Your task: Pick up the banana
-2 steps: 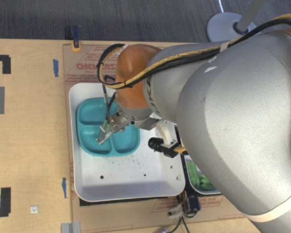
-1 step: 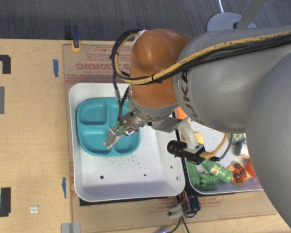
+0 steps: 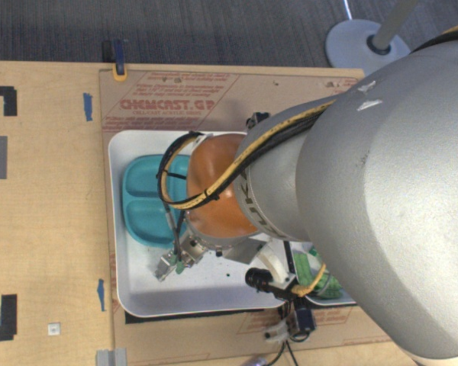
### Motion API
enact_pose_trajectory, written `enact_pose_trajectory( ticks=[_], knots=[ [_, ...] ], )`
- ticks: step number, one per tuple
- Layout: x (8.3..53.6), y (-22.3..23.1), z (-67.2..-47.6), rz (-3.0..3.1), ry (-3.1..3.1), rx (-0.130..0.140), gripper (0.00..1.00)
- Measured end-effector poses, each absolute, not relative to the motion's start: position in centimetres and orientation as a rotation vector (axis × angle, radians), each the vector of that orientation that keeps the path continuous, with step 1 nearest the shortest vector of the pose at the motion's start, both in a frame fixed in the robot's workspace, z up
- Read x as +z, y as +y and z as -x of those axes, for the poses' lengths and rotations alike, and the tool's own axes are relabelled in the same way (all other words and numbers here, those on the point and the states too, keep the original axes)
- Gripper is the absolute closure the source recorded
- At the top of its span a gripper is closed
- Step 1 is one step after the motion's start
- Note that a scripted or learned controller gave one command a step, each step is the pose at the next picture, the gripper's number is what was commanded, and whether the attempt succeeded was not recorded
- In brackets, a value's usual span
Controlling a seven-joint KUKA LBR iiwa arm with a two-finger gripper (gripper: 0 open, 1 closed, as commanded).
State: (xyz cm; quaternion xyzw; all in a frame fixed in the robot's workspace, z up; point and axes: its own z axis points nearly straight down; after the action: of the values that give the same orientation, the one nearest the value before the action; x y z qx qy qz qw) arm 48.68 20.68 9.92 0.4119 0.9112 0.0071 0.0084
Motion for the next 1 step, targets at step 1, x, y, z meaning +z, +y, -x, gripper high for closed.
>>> enact_pose_trajectory(
  ticks=[1],
  knots=[
    [11.13, 20.43, -49.28, -1.284, 2.825, 0.035, 1.0]
  ],
)
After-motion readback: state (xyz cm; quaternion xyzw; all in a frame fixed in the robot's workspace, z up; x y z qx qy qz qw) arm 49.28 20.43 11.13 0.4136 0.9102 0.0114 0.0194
